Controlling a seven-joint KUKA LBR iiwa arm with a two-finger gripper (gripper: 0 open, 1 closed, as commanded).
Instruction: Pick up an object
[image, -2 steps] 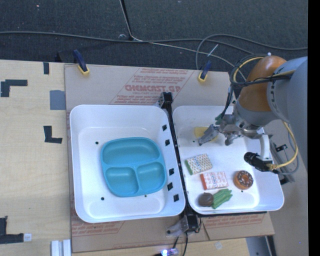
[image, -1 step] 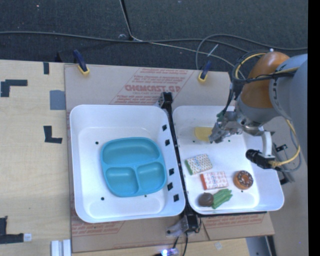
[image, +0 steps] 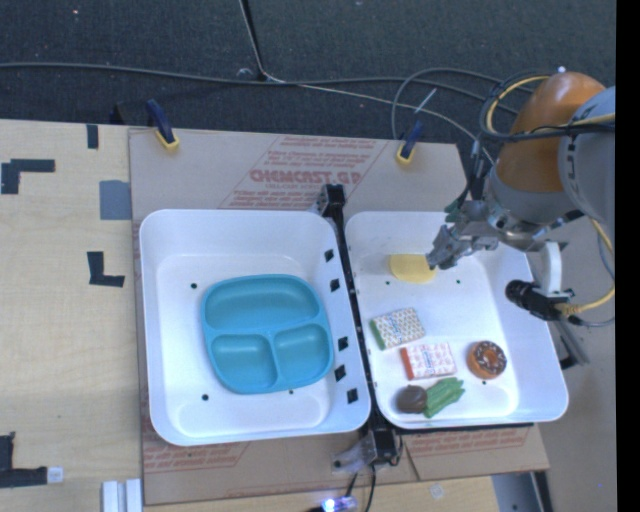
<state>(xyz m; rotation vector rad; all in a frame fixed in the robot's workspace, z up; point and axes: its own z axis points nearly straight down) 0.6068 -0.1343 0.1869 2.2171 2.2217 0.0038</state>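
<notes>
In the right bin (image: 520, 400) lie a pale yellow piece (image: 408, 267) at the far side, a green-and-white packet (image: 397, 326), a red-and-white packet (image: 428, 359), a chocolate donut (image: 487, 358), a dark brown round piece (image: 411, 399) and a green pod (image: 445, 394). My gripper (image: 441, 256) reaches in from the right and hangs low at the right end of the yellow piece, touching or just above it. Nothing shows held between the fingers.
The left bin (image: 170, 250) holds a blue three-compartment plate (image: 267, 331). A black divider with clips (image: 342, 290) runs between the bins. Cables loop behind the arm at the upper right, and yellow clamps (image: 163, 128) pin the cardboard base.
</notes>
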